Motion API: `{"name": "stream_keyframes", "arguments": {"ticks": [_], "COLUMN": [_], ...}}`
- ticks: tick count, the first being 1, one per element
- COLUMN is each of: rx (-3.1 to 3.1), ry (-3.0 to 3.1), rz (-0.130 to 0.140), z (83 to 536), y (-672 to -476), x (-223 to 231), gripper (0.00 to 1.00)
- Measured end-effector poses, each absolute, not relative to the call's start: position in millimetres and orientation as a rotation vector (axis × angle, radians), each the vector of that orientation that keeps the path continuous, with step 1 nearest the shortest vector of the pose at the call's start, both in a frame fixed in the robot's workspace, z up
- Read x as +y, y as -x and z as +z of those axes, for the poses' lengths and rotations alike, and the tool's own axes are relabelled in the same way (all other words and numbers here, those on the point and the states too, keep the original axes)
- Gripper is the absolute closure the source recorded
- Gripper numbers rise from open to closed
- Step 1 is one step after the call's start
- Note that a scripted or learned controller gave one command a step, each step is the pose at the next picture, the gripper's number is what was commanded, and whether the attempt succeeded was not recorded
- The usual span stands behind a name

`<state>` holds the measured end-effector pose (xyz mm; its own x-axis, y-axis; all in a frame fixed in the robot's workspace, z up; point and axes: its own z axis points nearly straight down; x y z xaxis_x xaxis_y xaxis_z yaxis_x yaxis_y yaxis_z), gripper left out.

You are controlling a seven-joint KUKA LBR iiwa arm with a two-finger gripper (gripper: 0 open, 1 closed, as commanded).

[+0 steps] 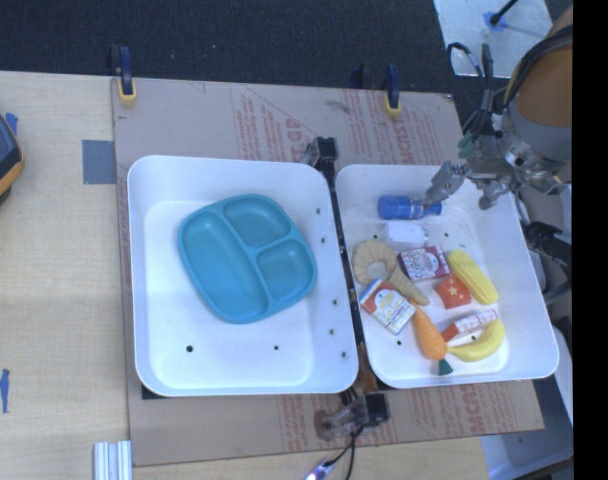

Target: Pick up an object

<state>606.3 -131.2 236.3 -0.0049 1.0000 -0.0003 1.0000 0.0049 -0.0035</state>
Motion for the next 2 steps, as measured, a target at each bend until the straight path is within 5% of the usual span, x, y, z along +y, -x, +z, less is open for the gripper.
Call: {"name": "stream_keyframes", "arguments": {"ticks": [1,2], "rx": [-2.227,-2.233], "ry": [2.222,2.219], "rz": [0.0,0.001], "z": [95,107], "y": [-575.0,-576.1], "x": [-188,-189], "gripper": [0.0,1.0]}}
